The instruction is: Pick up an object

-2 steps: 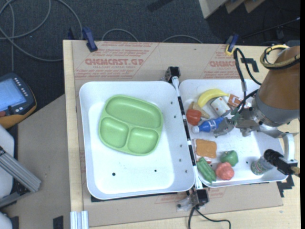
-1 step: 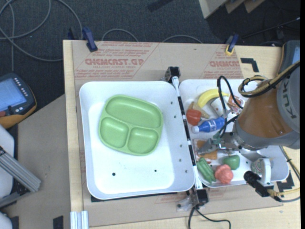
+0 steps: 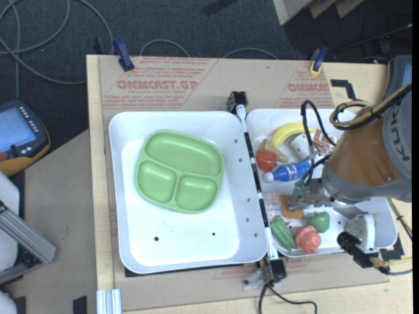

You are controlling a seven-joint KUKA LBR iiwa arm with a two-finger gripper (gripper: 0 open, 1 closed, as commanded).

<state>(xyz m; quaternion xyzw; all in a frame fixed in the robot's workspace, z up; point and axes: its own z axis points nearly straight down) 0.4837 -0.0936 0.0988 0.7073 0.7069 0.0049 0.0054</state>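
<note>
Grey arm hides much of right bin, covering pincer tips.

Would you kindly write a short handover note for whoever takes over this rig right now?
Claw: low in the right bin, above the orange item; grip state unclear.
Right bin holds the banana, blue bottle, red item, green pieces and a red-green fruit.
Left bin holds the green divided tray.
Done: the arm is over the clutter.
Left: secure one object and lift it.

Left bin roomy around green tray, right bin crowded
</note>
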